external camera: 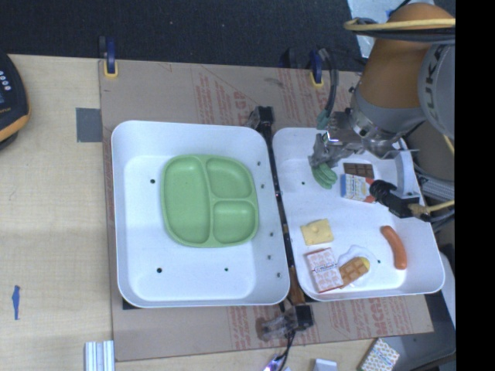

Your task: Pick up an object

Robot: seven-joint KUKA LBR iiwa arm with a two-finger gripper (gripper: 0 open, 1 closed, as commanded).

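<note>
A pale wooden bench (pixel 46 207) runs across the view, with a dark device (pixel 9 99) at its left edge and a grey tape patch (pixel 89 124) near it. A brown cardboard sheet (pixel 193 91) covers the bench's middle, held at its far edge by two clamps, a blue one (pixel 110 56) at the left and another (pixel 317 64) further right; beyond that edge the floor is dark. On the cardboard the left bin (pixel 128 207) carries a green divided plate (pixel 210 200) near its centre. The right bin (pixel 298 149) sits just beside it, their near walls almost touching. In the right bin a green object (pixel 326 175) lies near the far left corner, directly under the gripper (pixel 325 154), which is down at that object; whether the claw is spread or pinching it cannot be told. A yellow square piece (pixel 316 231) lies mid-bin, a small printed packet (pixel 322 268) and a waffle-like toy (pixel 354 269) near the front edge, a printed card (pixel 356 182) toward the far side, and a sausage (pixel 394 246) by the right edge. The arm (pixel 398 72) reaches in over the far right corner.
</note>
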